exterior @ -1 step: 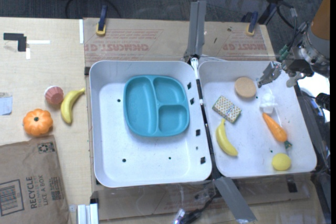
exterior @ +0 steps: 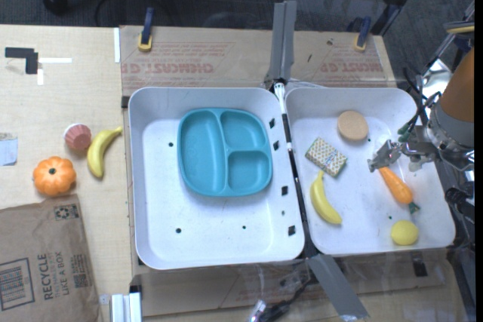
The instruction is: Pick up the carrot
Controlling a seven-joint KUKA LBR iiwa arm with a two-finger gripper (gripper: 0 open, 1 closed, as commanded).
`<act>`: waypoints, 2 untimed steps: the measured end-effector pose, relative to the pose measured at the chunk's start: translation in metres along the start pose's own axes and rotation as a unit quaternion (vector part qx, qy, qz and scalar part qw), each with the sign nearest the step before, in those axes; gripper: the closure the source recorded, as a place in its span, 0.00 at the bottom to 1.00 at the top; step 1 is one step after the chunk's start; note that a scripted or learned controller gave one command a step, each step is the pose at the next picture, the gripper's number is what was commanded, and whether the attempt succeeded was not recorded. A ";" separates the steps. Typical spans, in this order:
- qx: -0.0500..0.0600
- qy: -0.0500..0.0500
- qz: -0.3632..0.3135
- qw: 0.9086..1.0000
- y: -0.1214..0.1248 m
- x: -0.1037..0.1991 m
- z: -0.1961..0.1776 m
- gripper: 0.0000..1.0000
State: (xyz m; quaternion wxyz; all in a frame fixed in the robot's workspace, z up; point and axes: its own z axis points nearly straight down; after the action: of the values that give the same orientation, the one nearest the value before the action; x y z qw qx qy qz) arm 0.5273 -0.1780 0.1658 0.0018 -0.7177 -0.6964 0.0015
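Note:
An orange carrot [exterior: 397, 185] lies slantwise on the floor of the right bin [exterior: 362, 241], near its right wall, with its green end pointing to the lower right. My gripper [exterior: 395, 154] hovers at the carrot's upper left end. Its fingers are open: one metal fingertip [exterior: 379, 157] is to the left, and the other is closer to the wrist on the right. The carrot's tip is just below the gap, and I see nothing clamped between the fingers.
The right bin also holds a banana [exterior: 326, 200], a yellow lemon [exterior: 404, 232], a checked block [exterior: 326, 156] and a tan round piece [exterior: 352, 126]. A blue divided plate [exterior: 225, 151] sits in the left bin [exterior: 151, 185]. On the bench to the left are a small pumpkin [exterior: 54, 176] and a second banana [exterior: 100, 151].

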 end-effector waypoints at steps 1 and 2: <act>-0.001 0.000 -0.001 1.000 0.006 -0.029 0.066 0.00; 0.000 0.000 0.001 1.000 0.005 -0.030 0.059 1.00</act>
State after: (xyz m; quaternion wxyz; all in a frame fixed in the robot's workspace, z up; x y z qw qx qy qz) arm 0.5316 -0.2079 0.1067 0.0022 -0.7187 -0.6953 0.0013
